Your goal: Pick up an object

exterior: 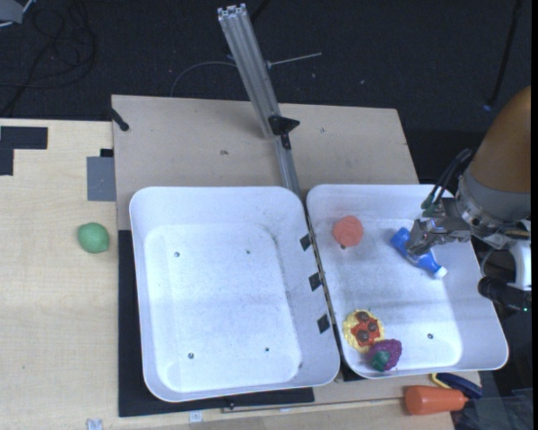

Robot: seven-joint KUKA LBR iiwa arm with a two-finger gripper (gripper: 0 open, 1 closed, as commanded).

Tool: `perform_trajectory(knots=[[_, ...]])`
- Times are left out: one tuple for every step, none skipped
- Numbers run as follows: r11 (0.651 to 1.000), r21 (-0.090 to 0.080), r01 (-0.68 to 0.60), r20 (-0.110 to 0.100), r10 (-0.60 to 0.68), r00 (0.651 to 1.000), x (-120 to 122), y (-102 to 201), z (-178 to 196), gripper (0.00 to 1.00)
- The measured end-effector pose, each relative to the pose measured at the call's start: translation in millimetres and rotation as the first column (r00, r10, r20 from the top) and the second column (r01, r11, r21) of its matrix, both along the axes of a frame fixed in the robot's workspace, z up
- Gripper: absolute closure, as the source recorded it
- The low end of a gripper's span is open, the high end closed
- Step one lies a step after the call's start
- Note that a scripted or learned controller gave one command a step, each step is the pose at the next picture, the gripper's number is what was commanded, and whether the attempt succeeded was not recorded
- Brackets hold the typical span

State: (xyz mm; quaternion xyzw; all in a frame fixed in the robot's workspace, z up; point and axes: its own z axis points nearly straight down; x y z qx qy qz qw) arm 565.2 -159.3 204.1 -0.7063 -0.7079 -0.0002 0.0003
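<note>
A pale wood bench (36, 330) is seen under a dark floor strewn w/ cables at the top; no brand, label or legible writing can be made out anywhere. At far left a green ball (93, 237) is set on the wood, well apart from the bins, w/ black cut-out shapes above it. The left bin (152, 213) is shown next, w/ wide open room across its floor. A metal rail (255, 70) is angled down from the top toward the seam between the bins, where black clips are fixed. In the right bin (484, 352) an orange-red ball (347, 231) is placed near the upper left, a yellow toy w/ red spots (362, 327) and a purple-green item (385, 355) are grouped near the front rim, touching or nearly so. The middle of that bin's floor is left free. A blue object w/ a white end (419, 251) is found upper right, directly at the gripper (428, 240); fingertips are lowered onto it, but whether they are apart or clamped cannot be told. The arm is cut off by the right edge. An orange item (433, 399) is seen outside the front rim, partly cut off.
</note>
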Motion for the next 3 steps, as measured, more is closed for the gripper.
perform_trajectory(knots=[[1.000, 0.000, -0.002, 0.000, 0.002, 1.000, -15.6, 59.3, 1.1, 1.00], [1.000, 0.000, -0.001, 0.001, 0.001, 1.000, -21.4, 101.9, 10.0, 1.00], [1.000, 0.001, -0.002, -0.001, 0.002, 1.000, -30.4, 161.6, 7.5, 1.00]])
